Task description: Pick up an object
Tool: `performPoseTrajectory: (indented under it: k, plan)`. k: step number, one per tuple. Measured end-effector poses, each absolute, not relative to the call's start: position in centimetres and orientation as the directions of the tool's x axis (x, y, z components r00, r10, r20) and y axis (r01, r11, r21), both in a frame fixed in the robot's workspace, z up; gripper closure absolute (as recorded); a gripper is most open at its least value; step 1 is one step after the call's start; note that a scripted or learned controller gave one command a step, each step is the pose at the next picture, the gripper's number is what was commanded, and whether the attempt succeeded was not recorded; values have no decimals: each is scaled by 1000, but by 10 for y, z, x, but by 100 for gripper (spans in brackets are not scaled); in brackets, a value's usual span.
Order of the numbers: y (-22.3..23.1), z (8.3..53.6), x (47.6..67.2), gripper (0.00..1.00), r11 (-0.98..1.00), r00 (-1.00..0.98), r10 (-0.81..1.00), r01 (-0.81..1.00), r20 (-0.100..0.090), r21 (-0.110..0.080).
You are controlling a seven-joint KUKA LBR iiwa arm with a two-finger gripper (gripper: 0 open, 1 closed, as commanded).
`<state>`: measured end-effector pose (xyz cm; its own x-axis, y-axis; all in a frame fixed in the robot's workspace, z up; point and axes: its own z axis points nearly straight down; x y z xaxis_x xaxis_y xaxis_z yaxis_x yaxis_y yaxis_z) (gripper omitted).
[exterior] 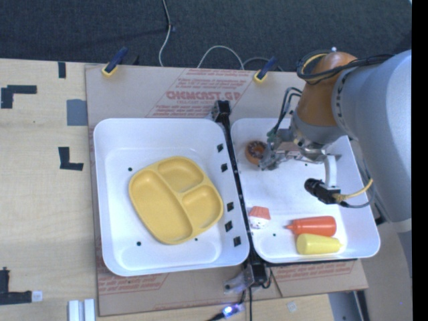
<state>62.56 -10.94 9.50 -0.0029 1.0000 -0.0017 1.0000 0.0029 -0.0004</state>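
In the right bin (354,246) lie a small brown round object (254,152) near the far left corner, a little red and white piece (259,215) by the left wall, an orange-red bottle-like object (312,225) and a yellow object (317,245) at the front. My gripper (273,158) hangs low over the right bin's far left part, its tips just right of the brown round object. Nothing shows between the fingers.
The left bin (110,246) holds a yellow divided plate (176,198). A black divider (231,179) runs between the bins. Cardboard lies under both bins, with clamps (115,61) at its far edge. The arm's grey body covers the right side of the right bin.
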Motion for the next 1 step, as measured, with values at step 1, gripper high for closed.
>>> performPoseTrajectory:
  k: [1]
  plan:
    - [-107, 143, 617, 100, 1, -1, 1000, 1000, 0, 2]
